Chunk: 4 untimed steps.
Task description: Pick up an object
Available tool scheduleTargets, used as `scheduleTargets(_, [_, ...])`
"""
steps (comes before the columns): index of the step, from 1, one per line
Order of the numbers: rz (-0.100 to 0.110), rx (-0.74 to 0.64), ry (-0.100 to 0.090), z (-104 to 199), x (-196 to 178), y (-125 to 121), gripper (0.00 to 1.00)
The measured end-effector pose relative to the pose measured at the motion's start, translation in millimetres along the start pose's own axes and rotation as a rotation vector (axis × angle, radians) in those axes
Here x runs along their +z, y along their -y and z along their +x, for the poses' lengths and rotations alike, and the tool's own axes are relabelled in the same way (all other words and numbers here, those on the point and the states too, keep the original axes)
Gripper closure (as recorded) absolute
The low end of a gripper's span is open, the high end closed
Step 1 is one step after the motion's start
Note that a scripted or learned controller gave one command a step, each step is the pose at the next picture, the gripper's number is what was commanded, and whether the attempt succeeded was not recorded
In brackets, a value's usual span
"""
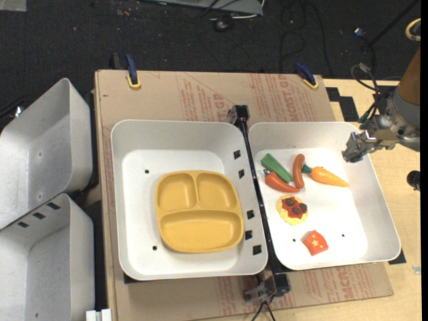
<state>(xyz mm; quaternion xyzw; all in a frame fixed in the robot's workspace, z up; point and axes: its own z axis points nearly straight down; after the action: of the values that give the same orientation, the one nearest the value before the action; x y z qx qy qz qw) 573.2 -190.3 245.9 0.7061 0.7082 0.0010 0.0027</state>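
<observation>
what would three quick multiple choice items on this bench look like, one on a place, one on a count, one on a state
1. Where does the yellow divided plate lie?
A. in the left bin
B. in the right bin
C. on the cardboard

2. How many toy foods lie in the right bin?
A. two
B. six
C. ten

3. How does the pincer stand?
A. down among the toys
B. over the right bin's far right edge, holding nothing
C. over the plate

Key:
1 A, the plate fills the left bin.
2 B, green piece, chilli, sausage, carrot, pizza, strawberry.
3 B, it sits by the rim, apart from every toy.
</observation>
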Motion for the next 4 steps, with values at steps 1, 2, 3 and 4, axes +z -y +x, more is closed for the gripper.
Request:
scheduleTargets(1, [0.007, -0.003, -0.004, 48.0, 12.3, 12.1, 1.0])
scheduleTargets(2, [0.008, -0.004, -0.004, 98.9, 23.4, 27.7, 1.0])
scheduleTargets(3, [0.006, -0.006, -0.004, 153.7, 14.5, 33.2, 1.0])
scheduleTargets(4, [0.007, -0.005, -0.005, 199.3, 5.6, 49.2, 1.0])
